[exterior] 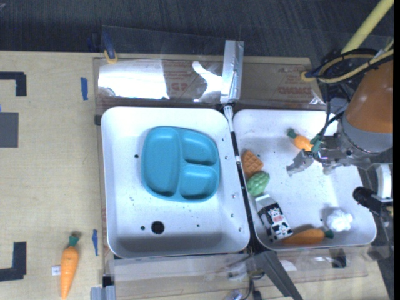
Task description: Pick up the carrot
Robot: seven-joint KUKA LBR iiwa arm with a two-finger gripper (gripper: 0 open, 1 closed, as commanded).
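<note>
Gripper [312, 154] sits in the right white plastic bin [350, 125], near its far edge. Can't tell from this angle whether it's released or clenched, and nothing is visibly held.

Small orange toy carrot with a green top [302, 142] lies just beside the gripper on its far-left side, touching or nearly so. Looks like the target. It's stubby, smooth and tapered, so it will probably roll or squirt out if pinched near the tip.

My read: the gripper is offset from it. It should re-centre over the thick middle, close across the short axis, then lift straight up.

There are decoys:
- A longer orange carrot with a green end [303, 236] lies along the near edge of the same bin.
- A third orange carrot [69, 264] lies on the wooden bench, off the left bin's near-left corner.

Rest of the right bin:
- An orange waffle-textured piece [251, 162] and a bumpy green lump [257, 182] by the left wall.
- A black-and-white carton [275, 220] towards the near edge.
- A fluffy white ball [337, 219] towards the near-right corner.

The left white bin [119, 186] holds a glossy blue divided plate [181, 162].
</note>
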